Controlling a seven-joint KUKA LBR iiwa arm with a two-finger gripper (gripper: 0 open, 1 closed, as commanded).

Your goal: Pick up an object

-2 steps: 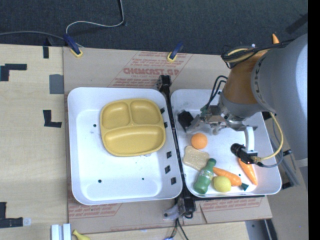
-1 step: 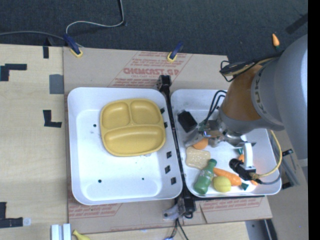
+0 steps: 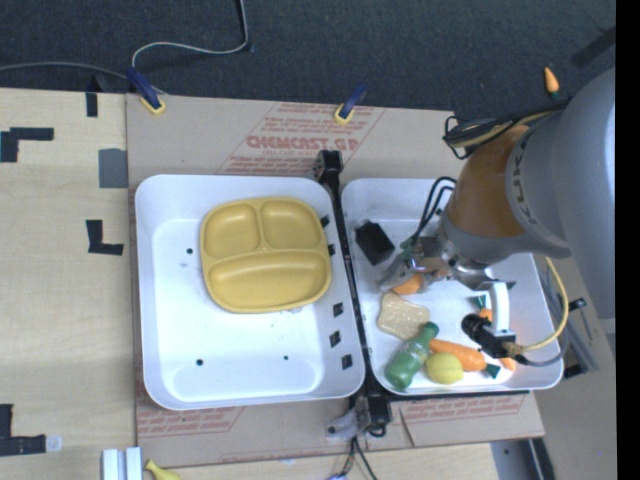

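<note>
Bench: cardboard sheet (image 3: 290, 143) with red print under two white bins, yellow clips (image 3: 150, 98) at its upper edge; bare wood to the left with black tape marks. Dark carpet (image 3: 400, 28) across the top of the frame, a grey cable (image 3: 190, 48) looping over it.

Lower right, near rim of the right bin (image 3: 530, 380): green bottle (image 3: 408, 360) lying tilted, yellow lemon (image 3: 445, 368) just beside it, orange carrot (image 3: 462, 350) above the lemon. Tan bread slice (image 3: 402, 317) touching the bottle's cap end. Small orange piece (image 3: 407, 287) above the bread. Black block (image 3: 374, 241) near the bin's upper left.

Left bin (image 3: 160, 298): yellow divided plate (image 3: 266, 254), upper centre, three compartments.

Arm (image 3: 540, 188) enters from the right, over the right bin. Gripper (image 3: 425, 263) sits low by the orange piece; cannot tell how it is set, or whether it has anything.
</note>
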